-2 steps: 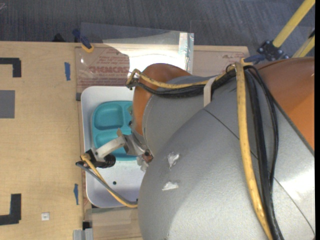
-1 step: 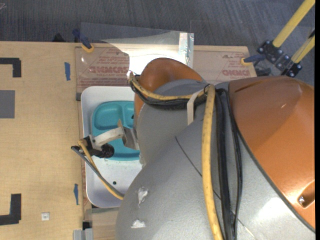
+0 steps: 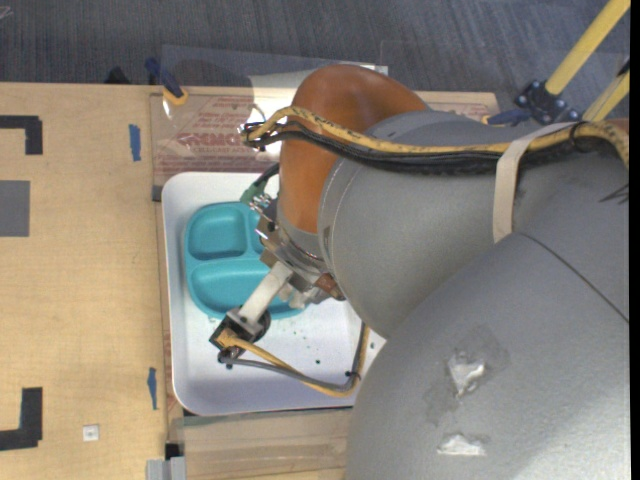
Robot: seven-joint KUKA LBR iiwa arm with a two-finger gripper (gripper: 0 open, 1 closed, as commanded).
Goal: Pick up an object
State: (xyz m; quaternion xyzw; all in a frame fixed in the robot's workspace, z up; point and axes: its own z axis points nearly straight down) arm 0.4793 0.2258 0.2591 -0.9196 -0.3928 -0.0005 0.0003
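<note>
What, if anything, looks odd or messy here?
Only one small thing. A few dark specks dot the floor of the white bin, beside the teal tray, like crumbs or dirt; I cannot tell what they are. The tray itself lies flat.

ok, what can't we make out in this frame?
- Turquoise two-compartment plastic tray: its right part, camera view, is covered by the grey arm.
- Shallow white bin: its right side is under the same arm.
- Dark specks on the bin floor: too small to identify.
</note>
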